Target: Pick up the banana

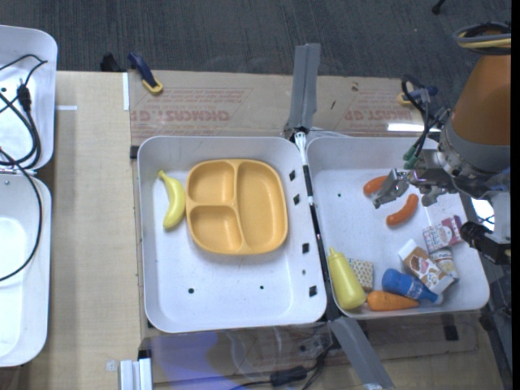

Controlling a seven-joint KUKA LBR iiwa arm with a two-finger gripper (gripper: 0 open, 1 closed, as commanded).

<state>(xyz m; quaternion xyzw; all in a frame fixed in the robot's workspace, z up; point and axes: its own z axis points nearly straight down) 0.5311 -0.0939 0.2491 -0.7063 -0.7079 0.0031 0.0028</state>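
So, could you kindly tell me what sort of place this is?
Probably a robotics lab bench: two white bins side by side, toy food like a banana, and a grey arm reaching in.

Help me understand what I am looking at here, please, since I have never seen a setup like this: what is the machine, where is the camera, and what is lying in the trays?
This is one picture from a fixed camera above a bench, looking down at a slant. The grey and orange shape at the right is a robot arm; its two-finger gripper hangs over the right bin, and I see nothing between its fingers.

Two shallow white bins sit side by side. The left bin holds a yellow divided plate and, just to its left, the banana the arm is meant to pick up. The right bin holds two orange sausages, a yellow bottle, a blue bottle, a carrot and some small cartons.

So the banana lies untouched, in the other bin from the gripper.
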